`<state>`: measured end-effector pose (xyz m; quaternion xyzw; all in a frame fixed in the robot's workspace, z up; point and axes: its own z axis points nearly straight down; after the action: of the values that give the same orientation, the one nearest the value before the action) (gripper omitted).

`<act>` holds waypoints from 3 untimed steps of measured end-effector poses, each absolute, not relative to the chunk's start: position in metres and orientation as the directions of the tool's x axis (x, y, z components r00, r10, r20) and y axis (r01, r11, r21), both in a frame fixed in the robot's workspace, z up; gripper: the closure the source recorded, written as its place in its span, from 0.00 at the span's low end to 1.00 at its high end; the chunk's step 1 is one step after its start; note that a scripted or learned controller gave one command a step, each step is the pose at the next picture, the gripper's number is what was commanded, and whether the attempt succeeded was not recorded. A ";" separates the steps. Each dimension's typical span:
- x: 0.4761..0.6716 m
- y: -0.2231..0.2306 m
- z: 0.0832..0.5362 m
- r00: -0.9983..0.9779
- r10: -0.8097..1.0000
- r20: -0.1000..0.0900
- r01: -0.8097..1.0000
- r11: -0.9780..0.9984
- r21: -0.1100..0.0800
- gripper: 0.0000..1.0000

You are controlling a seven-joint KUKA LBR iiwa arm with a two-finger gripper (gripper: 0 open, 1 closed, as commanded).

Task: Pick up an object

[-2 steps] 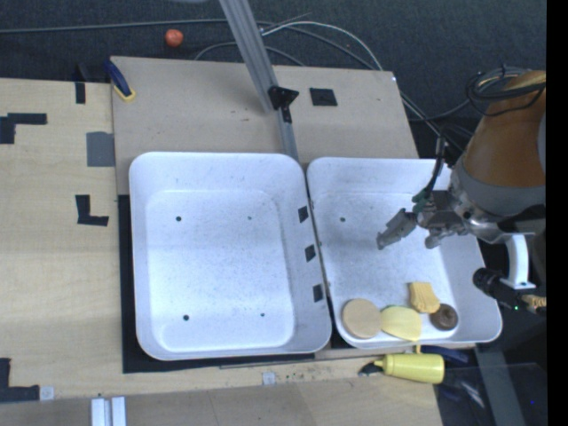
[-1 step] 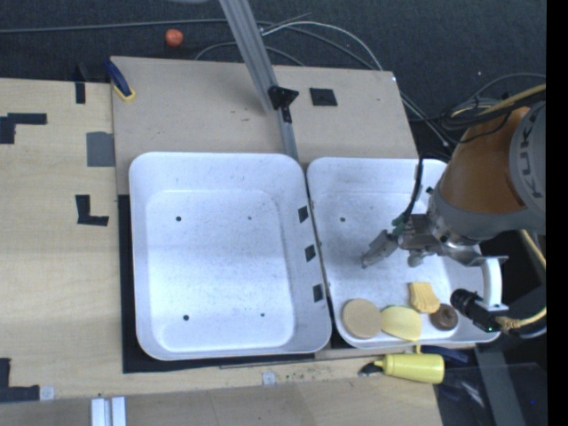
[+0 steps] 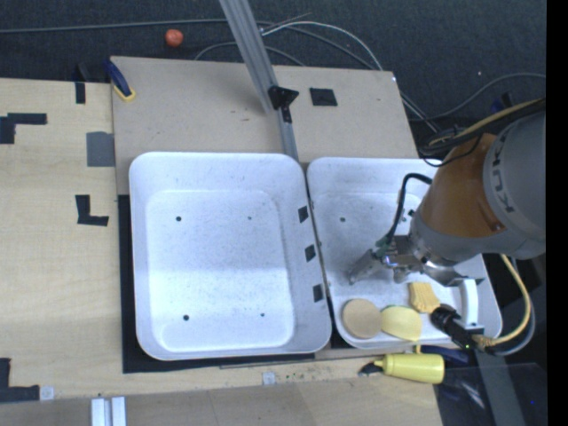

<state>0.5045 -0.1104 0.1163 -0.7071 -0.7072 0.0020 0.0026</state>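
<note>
Right bin point(image 3: 355, 193), near edge: tan round disc point(image 3: 359, 317); pale yellow rounded object point(image 3: 402, 322) touching it on the right; small yellow-orange block point(image 3: 423, 295) just above that. Gripper point(image 3: 368, 264): low over the right bin's floor, above and left of these items, nothing seen between its fingers; open or closed cannot be told. Left bin point(image 3: 213, 256): white, speckled. Bench front: yellow-handled tool point(image 3: 413, 366) outside the bin

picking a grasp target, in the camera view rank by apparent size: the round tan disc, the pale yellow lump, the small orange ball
1. Round tan disc and pale yellow lump: they look about alike, so no ranking between them.
2. Small orange ball: clearly smallest, though it lies farther away on the dark floor.
</note>
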 end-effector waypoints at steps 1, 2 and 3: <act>0.505 -0.110 0.089 -0.001 1.000 0.000 1.000 0.001 0.001 0.00; 0.505 -0.111 0.101 0.000 1.000 -0.002 1.000 0.000 0.003 1.00; 0.515 -0.111 0.148 -0.001 1.000 0.000 1.000 0.001 0.003 1.00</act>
<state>0.5150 -0.1106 0.1476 -0.7068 -0.7074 -0.0009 -0.0012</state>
